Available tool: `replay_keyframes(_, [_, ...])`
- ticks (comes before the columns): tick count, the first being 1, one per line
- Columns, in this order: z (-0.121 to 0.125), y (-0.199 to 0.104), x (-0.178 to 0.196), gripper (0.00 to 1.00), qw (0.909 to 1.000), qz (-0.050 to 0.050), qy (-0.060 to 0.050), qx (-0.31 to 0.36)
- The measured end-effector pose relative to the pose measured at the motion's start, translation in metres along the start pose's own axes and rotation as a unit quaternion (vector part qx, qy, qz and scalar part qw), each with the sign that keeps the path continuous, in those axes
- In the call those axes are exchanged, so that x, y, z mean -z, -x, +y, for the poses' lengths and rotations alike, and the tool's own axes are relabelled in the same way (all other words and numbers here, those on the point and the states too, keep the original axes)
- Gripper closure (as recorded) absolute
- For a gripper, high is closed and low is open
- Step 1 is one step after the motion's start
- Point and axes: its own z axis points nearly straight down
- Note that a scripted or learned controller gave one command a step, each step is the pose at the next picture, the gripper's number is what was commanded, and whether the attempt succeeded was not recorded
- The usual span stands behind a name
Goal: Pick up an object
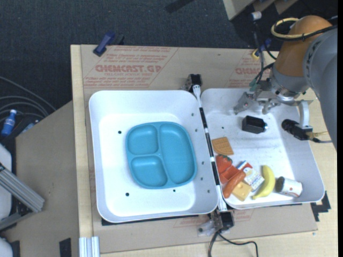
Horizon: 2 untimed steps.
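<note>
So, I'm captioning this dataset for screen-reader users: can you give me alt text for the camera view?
A grey robot arm's gripper hovers over the right white bin, above a small black block; a banana and other toy foods cluster at its near edge. The left bin holds a blue divided plate.

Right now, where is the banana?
The banana lies in the right bin, near its front edge, between a pile of toy food and a small white cup.
</note>
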Motion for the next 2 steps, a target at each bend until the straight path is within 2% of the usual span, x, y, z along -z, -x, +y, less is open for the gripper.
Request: replay_keyframes(2, [-0.0006,-0.0009,-0.0105,0.00,1.0000,0.000,0.000,-0.001])
